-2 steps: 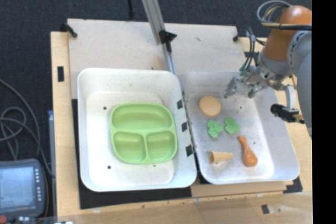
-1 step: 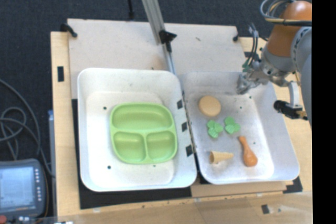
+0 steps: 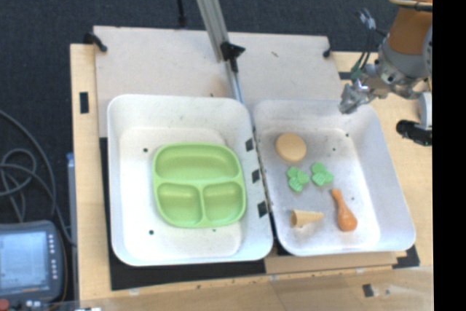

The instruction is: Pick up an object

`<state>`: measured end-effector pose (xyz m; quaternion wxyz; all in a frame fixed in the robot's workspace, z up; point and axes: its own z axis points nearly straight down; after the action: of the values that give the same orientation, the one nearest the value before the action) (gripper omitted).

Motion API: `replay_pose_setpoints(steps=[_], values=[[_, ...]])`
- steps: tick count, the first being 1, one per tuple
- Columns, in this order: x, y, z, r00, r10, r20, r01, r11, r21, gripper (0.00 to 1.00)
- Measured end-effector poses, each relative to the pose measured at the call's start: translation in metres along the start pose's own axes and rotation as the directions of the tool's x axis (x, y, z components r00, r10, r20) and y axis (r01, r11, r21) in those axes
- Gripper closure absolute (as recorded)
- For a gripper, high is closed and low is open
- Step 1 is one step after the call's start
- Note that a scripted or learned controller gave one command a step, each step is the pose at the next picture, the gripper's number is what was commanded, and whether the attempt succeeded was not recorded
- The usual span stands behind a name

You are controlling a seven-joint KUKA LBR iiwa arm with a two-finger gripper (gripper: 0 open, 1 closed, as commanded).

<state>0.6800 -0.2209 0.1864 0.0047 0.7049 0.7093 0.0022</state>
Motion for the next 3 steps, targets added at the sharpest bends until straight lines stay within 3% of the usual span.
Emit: replay_pose_setpoints(steps=[1,3], values=[[-0.002,0.002,-0.05,1.0,0.0,-0.001,0.0,1.0,0.002,1.0],[0.104,-0.016,-0.06,1.0,0.0,-0.005,0.0,1.0,0.01,1.0]])
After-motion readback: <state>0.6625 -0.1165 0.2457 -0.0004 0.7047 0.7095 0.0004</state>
